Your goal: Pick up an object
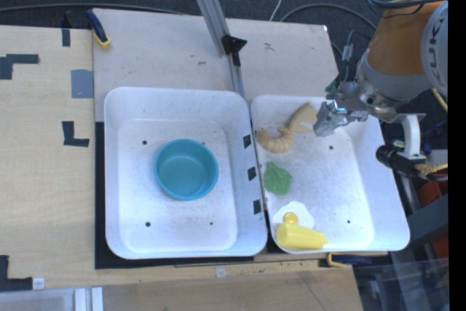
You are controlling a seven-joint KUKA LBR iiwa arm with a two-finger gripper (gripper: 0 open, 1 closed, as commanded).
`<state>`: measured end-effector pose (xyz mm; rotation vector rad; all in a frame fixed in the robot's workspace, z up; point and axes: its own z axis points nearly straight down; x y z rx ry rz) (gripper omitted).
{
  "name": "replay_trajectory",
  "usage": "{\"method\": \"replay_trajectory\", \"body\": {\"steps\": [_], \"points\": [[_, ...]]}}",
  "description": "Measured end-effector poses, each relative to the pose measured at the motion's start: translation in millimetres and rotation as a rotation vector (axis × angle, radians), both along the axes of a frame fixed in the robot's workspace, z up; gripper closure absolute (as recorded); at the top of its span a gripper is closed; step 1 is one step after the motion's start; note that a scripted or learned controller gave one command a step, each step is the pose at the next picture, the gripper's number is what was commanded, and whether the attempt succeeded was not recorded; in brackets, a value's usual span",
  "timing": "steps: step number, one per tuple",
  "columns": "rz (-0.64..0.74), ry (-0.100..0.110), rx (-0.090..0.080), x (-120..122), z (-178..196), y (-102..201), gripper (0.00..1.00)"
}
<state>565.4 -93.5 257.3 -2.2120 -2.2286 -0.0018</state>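
The right bin [364, 178] holds a tan croissant-shaped piece [285, 132] near its back left. A green leafy piece [277, 178] lies at its left side, and a fried-egg toy [293, 215] and a yellow piece [299, 237] sit at its front left corner. A blue bowl [186, 169] rests in the left bin [131, 120]. My gripper [325, 123] hangs over the back of the right bin, just right of the croissant piece's upper end. Nothing shows between its fingers.
A slanted grey metal pole [211, 0] stands behind the bins, ending at a black clamp [233, 45]. Cables loop across the bench behind the right bin. Dark equipment sits off the bench's right side.
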Motion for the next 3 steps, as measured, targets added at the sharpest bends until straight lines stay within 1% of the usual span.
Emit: {"method": "replay_trajectory", "body": {"steps": [1, 2, 3], "points": [[-0.001, 0.003, -0.001, 9.8, -16.0, 57.1, 1.00], [-0.001, 0.002, -0.001, 5.6, -20.8, 111.2, 1.00], [-0.001, 0.001, -0.001, 12.7, -19.8, 155.3, 1.00]]}}
